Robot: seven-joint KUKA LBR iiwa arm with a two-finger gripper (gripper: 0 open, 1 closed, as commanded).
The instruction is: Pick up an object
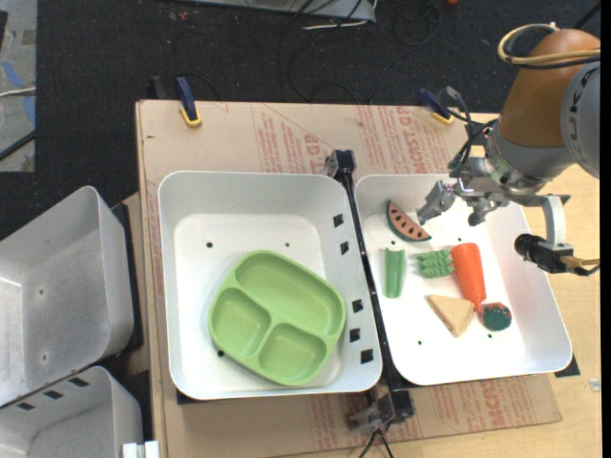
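- Claw [441,201]: hovers over right bin [549,346], fingers apparently spread, holding nothing.
- Watermelon slice [407,222]: lies just beside claw, the likely target.
- Carrot [468,269]: lies nearby, loose.

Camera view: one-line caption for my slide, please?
Gripper hovers beside red watermelon slice toy in right white bin; green divided plastic plate in left white bin.
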